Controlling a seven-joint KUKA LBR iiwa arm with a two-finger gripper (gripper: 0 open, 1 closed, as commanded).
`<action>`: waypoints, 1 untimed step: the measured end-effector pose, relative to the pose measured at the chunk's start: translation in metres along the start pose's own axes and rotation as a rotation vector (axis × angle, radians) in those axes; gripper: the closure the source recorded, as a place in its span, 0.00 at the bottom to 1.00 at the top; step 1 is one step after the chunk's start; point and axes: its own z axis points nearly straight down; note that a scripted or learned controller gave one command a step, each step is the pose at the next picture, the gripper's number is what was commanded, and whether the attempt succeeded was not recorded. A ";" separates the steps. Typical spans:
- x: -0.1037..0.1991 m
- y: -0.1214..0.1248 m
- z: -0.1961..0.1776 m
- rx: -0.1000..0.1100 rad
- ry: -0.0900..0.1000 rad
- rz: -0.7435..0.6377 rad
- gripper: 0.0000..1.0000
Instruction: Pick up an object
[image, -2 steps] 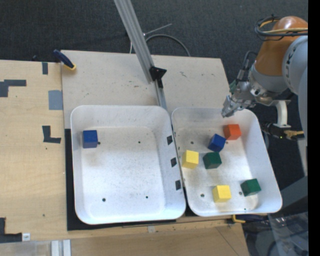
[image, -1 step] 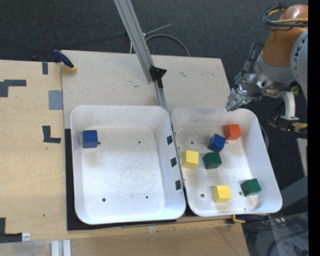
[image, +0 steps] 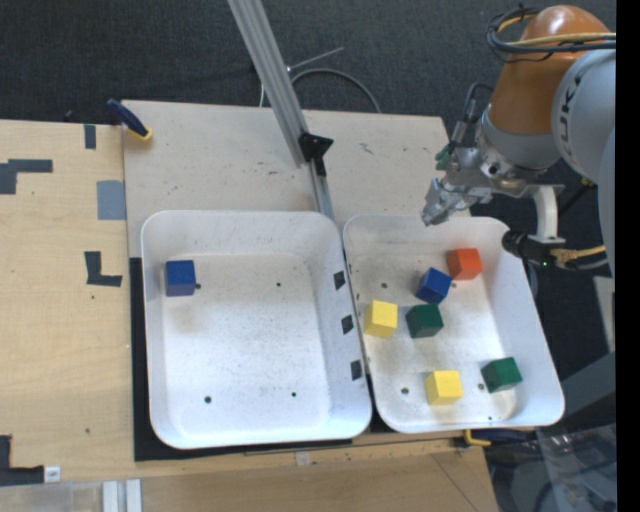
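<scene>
The right bin holds several small blocks: an orange one, a blue one, a yellow one, a dark green one, a second yellow one and a green one. A lone blue block sits at the left side of the left bin. My gripper hangs above the far edge of the right bin, up and left of the orange block, touching none of the blocks. Nothing shows between its fingers.
A slanted metal pole runs from the top down to the gap between the bins. A blue and yellow clamp lies on the bench at the far left. Cables hang beside the right bin's far right edge.
</scene>
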 end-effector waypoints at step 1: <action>0.042 -0.011 0.003 0.002 -0.001 0.001 1.00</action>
